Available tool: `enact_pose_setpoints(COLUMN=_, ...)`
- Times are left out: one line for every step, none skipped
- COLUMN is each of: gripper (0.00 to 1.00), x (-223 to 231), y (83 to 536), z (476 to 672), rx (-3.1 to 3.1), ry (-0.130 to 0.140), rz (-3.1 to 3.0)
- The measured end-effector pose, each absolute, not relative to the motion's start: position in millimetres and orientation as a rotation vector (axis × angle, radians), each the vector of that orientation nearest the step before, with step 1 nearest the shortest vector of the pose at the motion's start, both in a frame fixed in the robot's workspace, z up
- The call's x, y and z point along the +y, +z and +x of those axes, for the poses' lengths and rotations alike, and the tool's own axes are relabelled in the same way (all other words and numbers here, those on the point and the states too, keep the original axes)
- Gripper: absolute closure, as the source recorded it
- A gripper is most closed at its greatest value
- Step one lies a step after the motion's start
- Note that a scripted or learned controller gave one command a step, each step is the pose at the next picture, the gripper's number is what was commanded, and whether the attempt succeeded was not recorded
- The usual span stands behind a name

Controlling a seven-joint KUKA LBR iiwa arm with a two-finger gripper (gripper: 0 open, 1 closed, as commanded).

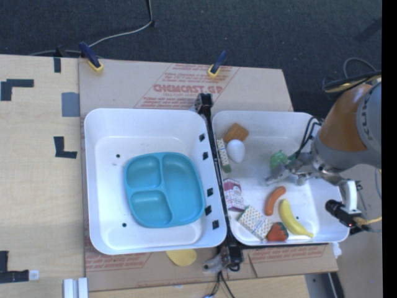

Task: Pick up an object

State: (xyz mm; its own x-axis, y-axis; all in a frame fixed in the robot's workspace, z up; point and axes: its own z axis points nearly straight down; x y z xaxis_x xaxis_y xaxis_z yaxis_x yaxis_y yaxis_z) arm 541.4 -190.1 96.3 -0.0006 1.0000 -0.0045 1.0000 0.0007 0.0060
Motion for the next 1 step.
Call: enact_pose_setpoints(gripper=0.00, x=-126.5, y=87.2, z=495.8, rx=2.222, ry=0.002, rz=2.219)
